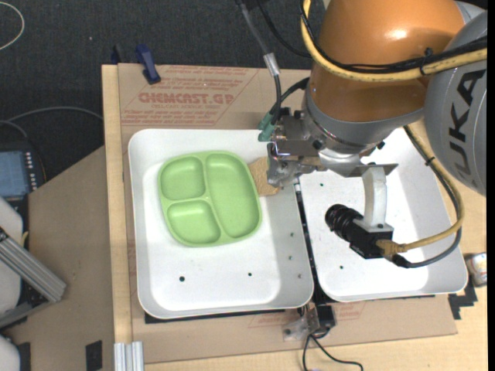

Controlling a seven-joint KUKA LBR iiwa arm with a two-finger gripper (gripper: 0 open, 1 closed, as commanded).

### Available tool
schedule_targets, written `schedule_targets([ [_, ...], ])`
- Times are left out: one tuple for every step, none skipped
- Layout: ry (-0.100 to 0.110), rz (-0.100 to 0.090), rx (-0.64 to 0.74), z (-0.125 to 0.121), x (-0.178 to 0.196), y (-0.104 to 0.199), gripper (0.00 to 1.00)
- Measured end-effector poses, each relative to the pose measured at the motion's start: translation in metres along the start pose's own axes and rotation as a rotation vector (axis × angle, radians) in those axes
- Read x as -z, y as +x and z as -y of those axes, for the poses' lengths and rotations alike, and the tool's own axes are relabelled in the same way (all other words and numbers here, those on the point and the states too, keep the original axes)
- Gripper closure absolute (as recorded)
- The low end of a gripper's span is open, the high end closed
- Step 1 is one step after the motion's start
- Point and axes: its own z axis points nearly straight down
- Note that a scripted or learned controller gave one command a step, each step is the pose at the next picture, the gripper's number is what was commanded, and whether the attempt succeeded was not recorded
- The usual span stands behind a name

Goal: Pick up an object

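Now, working from the near edge of the bench away from you:

- The left shallow white bin holds every candidate. The right shallow white bin lies beside it, their inner walls touching.
- In the middle of the left bin lies the pale green three-compartment plastic plate, flat and open side up. Its one long compartment is on the side towards the arm, and its long axis runs roughly near to far with a slight tilt.
- Just past the plate's right far corner, you can see a small flat tan piece against the bin's inner wall. It touches or nearly touches the plate's rim, and part of it is hidden under the tool.
- The gripper hangs right over that tan piece, above the seam between the bins. You cannot tell from this view whether it is released or clenched, and nothing shows in its grasp.
- That is the relation that counts for you. The tan piece sits almost directly below the tool, a touch to its left, while the plate's centre lies well left and nearer to you.
- Farthest off, a brown cardboard sheet with red print and a blue clip lie outside the bins.
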Motion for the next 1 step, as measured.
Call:
schedule_targets([
  [0.005,0.002,0.001,-0.0006,0.0476,0.0287,1.0],
])
